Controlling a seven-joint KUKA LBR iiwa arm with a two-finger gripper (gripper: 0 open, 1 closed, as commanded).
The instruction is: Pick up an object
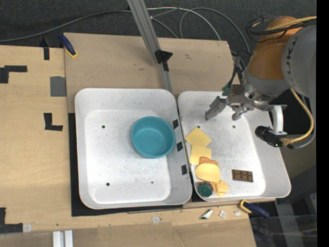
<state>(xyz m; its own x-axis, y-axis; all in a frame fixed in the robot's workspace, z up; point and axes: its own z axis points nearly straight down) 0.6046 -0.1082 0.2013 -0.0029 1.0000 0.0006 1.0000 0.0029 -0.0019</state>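
Note:
My gripper (224,112) hangs over the far part of the right bin (267,161), open, with nothing between its fingers. Its two dark fingers (213,110) are spread apart. Below and left of it, along the bin's left side, lie a yellow square piece (198,137), a second yellow piece (201,152), an orange and yellow lump (208,171), a small dark green item (205,189) and a small orange piece (221,188). A brown chocolate bar (242,176) lies near the bin's front. A teal bowl (152,137) sits in the left bin (97,148).
A slanted metal pole (149,32) rises behind the bins. Cables (205,19) run across the dark floor at the back. Blue and yellow clamps (68,45) grip the bench's edges. A black cable connector (267,134) juts from the arm's wrist over the right bin.

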